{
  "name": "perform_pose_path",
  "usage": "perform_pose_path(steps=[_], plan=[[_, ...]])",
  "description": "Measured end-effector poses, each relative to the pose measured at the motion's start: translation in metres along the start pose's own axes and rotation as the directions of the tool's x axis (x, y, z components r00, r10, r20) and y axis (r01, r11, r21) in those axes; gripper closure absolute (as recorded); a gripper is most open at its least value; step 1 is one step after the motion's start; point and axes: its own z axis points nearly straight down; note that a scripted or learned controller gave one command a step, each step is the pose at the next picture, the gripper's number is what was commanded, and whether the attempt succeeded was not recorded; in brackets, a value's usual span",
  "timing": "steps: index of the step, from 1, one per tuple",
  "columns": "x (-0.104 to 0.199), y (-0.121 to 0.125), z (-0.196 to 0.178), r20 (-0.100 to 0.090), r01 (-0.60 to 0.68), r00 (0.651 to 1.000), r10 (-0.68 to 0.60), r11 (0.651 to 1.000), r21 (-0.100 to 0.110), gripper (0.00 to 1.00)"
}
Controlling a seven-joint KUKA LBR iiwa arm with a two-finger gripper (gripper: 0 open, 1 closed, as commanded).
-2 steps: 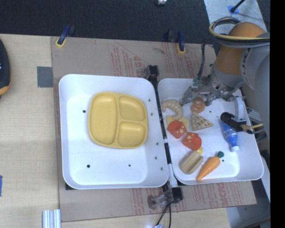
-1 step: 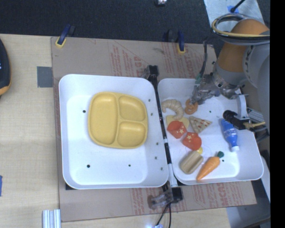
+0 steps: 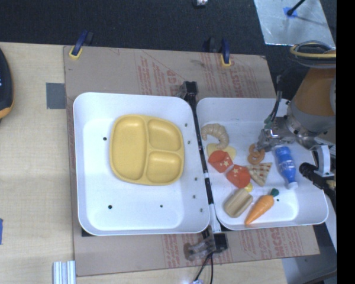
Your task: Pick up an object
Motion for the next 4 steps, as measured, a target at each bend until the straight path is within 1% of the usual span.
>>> perform_pose_path(steps=[1,2,3,4], plan=[[0.003,0.002,0.001,-0.001,0.003,1.000,-0.003,1.000,-0.002,0.00],[0.017,-0.013,0.013,-0.003,0.003,1.000,-0.003,1.000,0.002,0.00],[0.015,-0.010,-0.001,0.000,0.003,1.000,-0.003,1.000,-0.005,1.00],[0.015,-0.012,0.002,0.000,0.004,1.000,-0.004,1.000,-0.001,0.00]])
